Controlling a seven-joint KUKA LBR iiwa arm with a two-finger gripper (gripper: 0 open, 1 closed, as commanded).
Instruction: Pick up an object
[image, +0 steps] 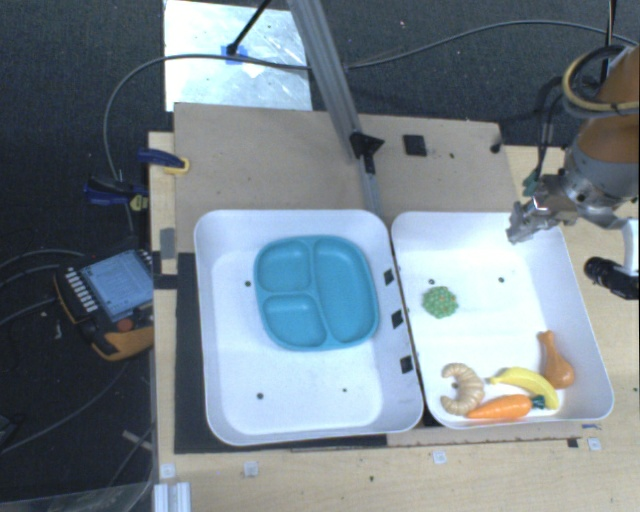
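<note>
**End effector above the right bin's far corner, food items well away**

The end effector (524, 226) hangs over the far right edge of the right bin (480, 250). The green ball (439, 301) lies mid-bin, apart from it toward the left. A croissant (461, 387), carrot (499, 407), banana (525, 383) and drumstick (555, 361) crowd the near right corner (some touching). Bare white floor lies between. The left bin (225, 340) holds a blue divided plate (315, 292).
</note>
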